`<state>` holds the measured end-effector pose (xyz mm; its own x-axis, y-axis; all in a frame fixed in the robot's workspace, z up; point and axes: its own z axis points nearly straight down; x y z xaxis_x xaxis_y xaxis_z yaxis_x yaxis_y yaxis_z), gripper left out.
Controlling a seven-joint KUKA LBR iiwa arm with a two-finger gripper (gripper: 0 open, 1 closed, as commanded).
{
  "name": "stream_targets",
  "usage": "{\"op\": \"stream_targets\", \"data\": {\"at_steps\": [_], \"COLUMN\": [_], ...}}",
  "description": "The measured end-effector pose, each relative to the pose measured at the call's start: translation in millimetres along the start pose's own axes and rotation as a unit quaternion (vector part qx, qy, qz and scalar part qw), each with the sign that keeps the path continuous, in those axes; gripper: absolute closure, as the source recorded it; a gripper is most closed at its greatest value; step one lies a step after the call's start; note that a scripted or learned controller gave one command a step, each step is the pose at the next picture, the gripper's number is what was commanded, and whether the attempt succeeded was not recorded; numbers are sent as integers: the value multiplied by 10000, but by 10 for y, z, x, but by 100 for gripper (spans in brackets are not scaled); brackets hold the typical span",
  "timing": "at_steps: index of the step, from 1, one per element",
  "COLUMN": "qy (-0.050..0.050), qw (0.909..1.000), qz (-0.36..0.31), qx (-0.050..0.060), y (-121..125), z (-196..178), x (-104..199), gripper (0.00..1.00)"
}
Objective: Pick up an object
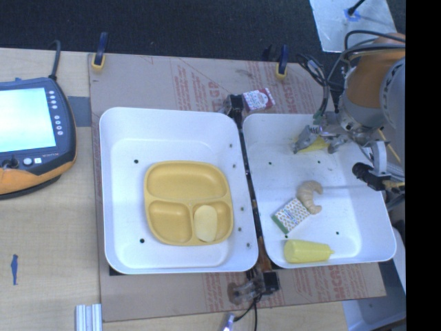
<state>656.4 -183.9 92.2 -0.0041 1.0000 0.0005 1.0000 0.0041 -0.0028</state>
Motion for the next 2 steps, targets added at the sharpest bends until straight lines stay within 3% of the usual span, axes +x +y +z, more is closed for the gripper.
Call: {"op": "stream_targets", "data": {"at_steps": [1,2], "qy": [-5,2], "qw": [10000,10000], "qz": [-4,6], "qx": [14,22], "y": [-727,-13], "z": [9,6], "x": [473,-285], "gripper": [0,0]}}
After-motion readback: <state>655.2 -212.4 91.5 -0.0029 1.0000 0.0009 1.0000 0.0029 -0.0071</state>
